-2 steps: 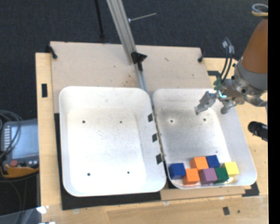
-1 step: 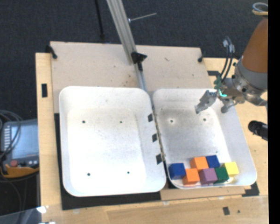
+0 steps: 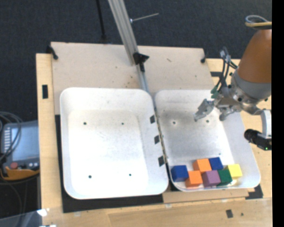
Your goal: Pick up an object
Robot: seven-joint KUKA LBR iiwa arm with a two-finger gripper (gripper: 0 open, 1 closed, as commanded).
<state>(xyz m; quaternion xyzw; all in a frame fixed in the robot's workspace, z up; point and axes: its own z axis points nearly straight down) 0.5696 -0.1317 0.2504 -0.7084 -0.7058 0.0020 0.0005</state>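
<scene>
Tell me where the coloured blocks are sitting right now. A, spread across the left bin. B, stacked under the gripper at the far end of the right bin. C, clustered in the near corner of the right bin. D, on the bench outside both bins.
C: the coloured blocks sit bunched together along the near edge of the right bin, apart from the gripper further back.

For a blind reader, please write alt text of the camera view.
The gripper hovers over the right bin, away from a cluster of colored blocks in its near corner. The left bin sits beside it on the bench.
</scene>
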